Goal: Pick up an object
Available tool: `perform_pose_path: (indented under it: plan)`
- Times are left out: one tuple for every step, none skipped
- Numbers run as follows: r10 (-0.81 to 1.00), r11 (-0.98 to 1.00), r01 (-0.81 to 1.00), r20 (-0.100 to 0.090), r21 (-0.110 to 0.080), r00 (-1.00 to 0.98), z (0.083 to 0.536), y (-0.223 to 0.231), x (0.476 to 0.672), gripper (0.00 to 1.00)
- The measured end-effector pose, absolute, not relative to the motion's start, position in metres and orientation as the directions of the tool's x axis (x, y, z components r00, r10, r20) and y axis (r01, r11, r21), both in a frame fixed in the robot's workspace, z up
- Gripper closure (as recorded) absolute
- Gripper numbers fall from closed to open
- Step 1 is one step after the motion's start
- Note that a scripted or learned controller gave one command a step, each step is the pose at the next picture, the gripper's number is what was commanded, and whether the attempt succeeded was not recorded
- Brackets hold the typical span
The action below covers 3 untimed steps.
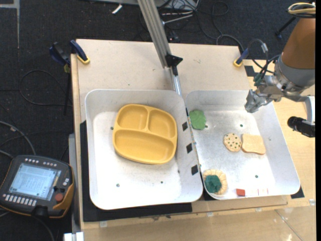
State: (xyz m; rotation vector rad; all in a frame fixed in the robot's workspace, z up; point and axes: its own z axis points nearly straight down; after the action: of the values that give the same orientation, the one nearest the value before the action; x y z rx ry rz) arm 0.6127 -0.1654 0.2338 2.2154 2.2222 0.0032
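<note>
1. Toast slice is my likeliest pick: it lies flat in the right bin, just beside the spotted cookie.
2. The green piece and the small dish lie apart, so each is reachable.
3. The gripper hovers over that bin's far edge; whether the jaws are parted I cannot tell.
4. The yellow tray fills the left bin on the surface.
</note>
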Motion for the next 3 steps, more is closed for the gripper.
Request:
perform_pose_path:
  plan:
    - [1.0,0.007,1.0,0.002,0.0,-0.007,0.242,-0.116,0.595,1.0]
    - [1.0,0.008,1.0,0.002,-0.002,-0.008,0.232,-0.057,0.58,1.0]
    - [1.0,0.008,1.0,0.002,-0.002,-0.008,0.223,-0.002,0.572,1.0]
